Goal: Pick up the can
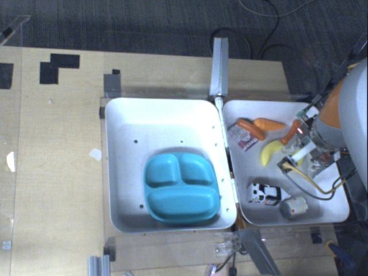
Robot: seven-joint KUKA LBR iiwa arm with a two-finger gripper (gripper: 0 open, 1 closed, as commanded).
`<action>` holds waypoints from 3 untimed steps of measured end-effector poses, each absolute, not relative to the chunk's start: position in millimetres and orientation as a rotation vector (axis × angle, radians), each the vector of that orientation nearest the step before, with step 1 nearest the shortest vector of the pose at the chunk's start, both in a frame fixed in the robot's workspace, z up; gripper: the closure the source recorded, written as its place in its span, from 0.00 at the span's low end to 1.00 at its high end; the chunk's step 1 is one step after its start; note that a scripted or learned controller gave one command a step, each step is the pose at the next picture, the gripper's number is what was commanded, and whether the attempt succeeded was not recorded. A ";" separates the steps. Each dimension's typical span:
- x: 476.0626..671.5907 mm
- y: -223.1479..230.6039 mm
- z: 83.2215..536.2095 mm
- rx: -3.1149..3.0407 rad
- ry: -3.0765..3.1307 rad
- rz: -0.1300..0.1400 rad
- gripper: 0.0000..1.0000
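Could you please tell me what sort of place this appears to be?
Probably a robotics lab: a grey robot arm reaches over two white bins on a wooden bench, with loose cables on the carpet behind.

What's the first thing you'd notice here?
The big blue divided plate in the left bin jumps out first. Then the orange carrot and yellow banana in the right bin, beside the robot's arm. The grey can lies by that bin's near edge.

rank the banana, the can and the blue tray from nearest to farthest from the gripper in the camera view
1. banana, right bin, just left of the gripper in the view
2. can, right bin, lower in the view
3. blue tray, left bin
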State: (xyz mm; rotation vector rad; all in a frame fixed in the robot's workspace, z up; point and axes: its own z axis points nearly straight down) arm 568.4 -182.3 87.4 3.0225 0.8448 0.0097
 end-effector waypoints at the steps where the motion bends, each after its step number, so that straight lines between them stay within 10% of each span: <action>1: 634.9 -187.4 85.8 3.017 0.868 0.003 0.00; 2: 638.2 -185.2 99.0 3.008 0.886 0.015 1.00; 3: 650.6 -146.8 272.3 3.021 0.851 0.010 1.00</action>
